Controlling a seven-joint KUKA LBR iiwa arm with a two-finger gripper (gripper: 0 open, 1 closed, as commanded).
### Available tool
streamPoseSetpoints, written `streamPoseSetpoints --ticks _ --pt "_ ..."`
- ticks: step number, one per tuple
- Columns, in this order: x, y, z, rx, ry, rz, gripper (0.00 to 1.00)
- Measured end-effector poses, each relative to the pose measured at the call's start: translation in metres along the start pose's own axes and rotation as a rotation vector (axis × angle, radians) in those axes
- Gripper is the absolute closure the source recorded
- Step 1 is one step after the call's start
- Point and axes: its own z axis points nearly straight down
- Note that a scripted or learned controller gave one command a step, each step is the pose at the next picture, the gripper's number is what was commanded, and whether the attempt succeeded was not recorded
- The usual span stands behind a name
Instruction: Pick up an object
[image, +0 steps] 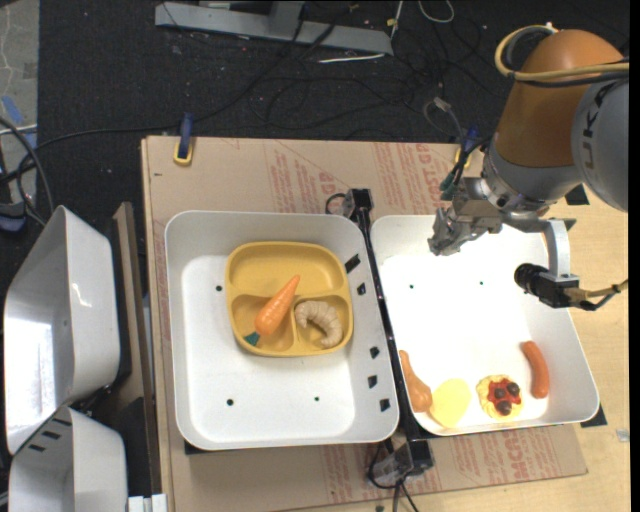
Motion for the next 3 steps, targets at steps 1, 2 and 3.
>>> streamPoseSetpoints --ticks 1,2,3 --pt "0.052 -0.011 -0.005 0.000 -0.001 0.001 1.00" --pt "0.101 -0.022 0.013 0.001 0.000 0.000 1.00" --pt "0.146 -0.038 0.015 0.001 -0.001 0.000 1.00"
